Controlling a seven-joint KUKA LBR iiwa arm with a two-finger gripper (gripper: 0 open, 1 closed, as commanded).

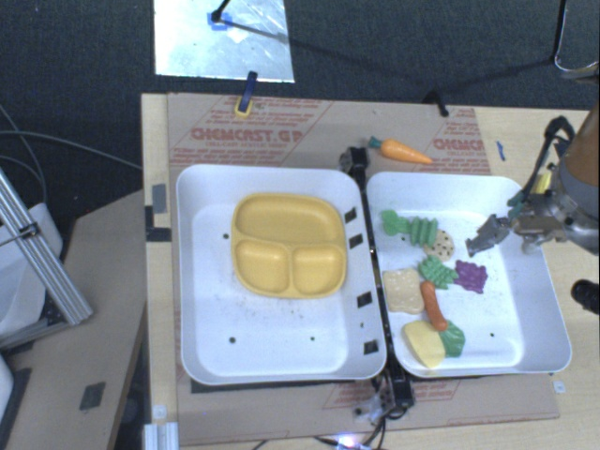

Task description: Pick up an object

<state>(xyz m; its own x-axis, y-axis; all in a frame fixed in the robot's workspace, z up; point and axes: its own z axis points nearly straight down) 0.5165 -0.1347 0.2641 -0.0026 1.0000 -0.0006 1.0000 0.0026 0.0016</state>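
Observation:
My gripper (506,240) reaches in from the right and hangs over the right bin (539,340), near its right side. Its fingers (483,235) stand apart and open, with nothing between them. Left of it in this bin lie toy foods: a green piece (410,227), a speckled cookie (438,244), purple grapes (471,276), a green leafy piece (434,270), a bread slice (403,291), a red-orange sausage (432,306), a yellow piece (424,343) and another green piece (453,339). The grapes are the closest, just below and left of the fingertips.
The left bin (202,336) holds a yellow divided plate (287,245). An orange toy carrot (401,151) lies on the cardboard behind the bins. A metal frame (42,261) stands at the far left, and a cable stand (572,26) at the top right.

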